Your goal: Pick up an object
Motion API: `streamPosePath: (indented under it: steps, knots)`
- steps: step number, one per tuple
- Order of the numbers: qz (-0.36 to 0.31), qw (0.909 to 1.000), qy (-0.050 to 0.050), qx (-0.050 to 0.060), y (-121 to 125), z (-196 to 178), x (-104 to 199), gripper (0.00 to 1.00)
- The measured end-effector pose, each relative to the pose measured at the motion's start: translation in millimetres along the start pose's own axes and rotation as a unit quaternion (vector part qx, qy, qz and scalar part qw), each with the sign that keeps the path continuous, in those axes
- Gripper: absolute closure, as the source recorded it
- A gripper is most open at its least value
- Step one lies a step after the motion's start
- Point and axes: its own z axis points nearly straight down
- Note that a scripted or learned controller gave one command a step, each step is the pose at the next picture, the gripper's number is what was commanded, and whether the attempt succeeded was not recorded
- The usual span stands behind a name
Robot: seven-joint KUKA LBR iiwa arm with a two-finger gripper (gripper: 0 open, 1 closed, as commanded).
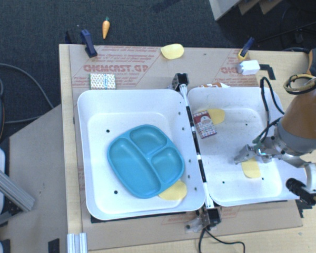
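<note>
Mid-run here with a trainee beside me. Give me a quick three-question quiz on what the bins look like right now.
1. True or false: the blue divided plate lies in the left bin.
2. Which thing is nearest the gripper? A) the small red and white box B) the yellow piece in the right bin C) the yellow piece on the bench beyond the bins
3. Fill in: a yellow piece peeks out from under the plate's ____ edge.

Key: 1 true. 2 B, it lies right by the gripper. 3 near, at its right corner.
</note>
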Motion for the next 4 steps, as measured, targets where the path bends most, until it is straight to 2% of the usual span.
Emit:
streamPosePath:
  steps: [1, 2, 3, 4]
  knots:
    - [0.001, 1.0000, 0.000, -0.001, 0.5, -10.1, -0.2, 1.00]
    - [0.001, 1.0000, 0.000, -0.001, 0.5, -10.0, -0.2, 0.00]
    - [0.000, 1.0000, 0.000, -0.001, -25.5, 5.9, 25.2, 0.00]
    - [0.000, 1.0000, -0.001, -0.001, 9.5, -33.1, -39.3, 0.00]
